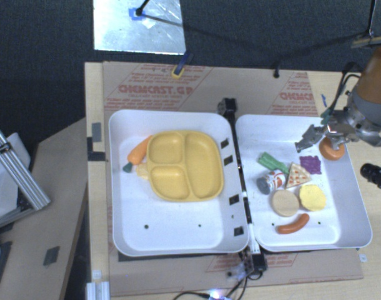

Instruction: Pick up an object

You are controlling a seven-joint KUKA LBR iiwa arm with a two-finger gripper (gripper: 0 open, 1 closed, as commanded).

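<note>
My gripper (321,141) hangs low over the upper right part of the right bin (350,227). An orange round piece (333,150) lies right under it, partly covered by the gripper body. Just left of and below it are purple grapes (310,164), a pizza slice (296,175) and a green vegetable (273,163). A small silver and red can (271,182), a tan disc (284,202), a yellow round piece (313,197) and a red sausage (292,224) lie further down the bin.
The left bin (178,239) holds a yellow divided plate (181,165) with a carrot (138,150) at its upper left. A black divider (235,167) runs between the bins. A metal sheet (139,17) lies beyond the bench.
</note>
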